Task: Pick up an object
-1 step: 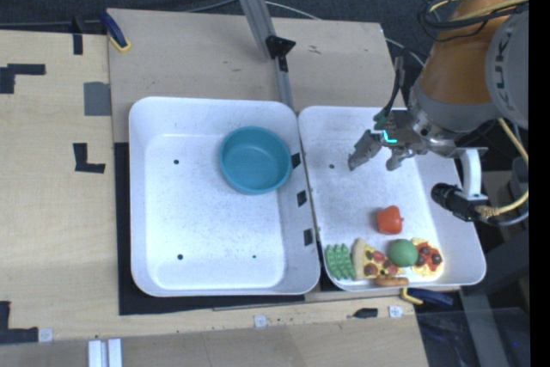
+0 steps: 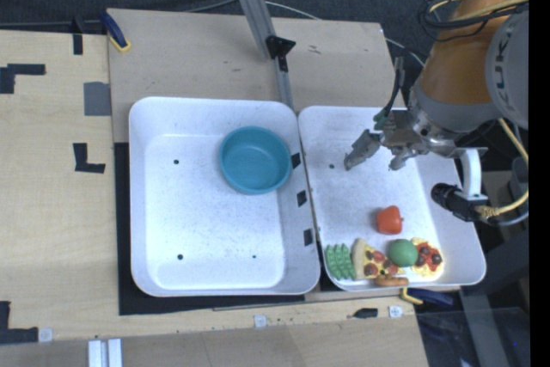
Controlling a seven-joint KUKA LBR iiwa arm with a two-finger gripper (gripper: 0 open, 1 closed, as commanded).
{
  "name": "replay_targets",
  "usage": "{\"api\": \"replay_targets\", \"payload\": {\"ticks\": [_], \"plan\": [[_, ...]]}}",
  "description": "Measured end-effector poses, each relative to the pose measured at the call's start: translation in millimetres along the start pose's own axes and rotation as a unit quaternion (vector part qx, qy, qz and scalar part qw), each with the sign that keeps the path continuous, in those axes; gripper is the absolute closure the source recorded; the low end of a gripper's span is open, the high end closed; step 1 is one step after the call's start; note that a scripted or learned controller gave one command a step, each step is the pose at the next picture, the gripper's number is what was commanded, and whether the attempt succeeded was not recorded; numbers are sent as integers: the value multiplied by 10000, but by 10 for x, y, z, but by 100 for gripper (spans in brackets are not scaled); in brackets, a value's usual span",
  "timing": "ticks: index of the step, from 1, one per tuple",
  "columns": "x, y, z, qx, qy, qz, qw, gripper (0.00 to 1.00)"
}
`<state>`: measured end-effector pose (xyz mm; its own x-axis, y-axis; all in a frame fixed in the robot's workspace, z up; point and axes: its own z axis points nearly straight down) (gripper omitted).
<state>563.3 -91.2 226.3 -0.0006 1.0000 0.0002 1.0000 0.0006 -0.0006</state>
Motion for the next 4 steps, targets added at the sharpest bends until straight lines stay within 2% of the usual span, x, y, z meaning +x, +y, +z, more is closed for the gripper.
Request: {"api": "replay_targets", "payload": {"ticks": [2, 3, 4], "plan": [[-87, -41, 897, 18, 0, 2, 10000, 0], [-85, -37, 1372, -7, -1, 0, 10000, 0], [-92, -33, 1255, -17, -5, 4, 10000, 100]]}}
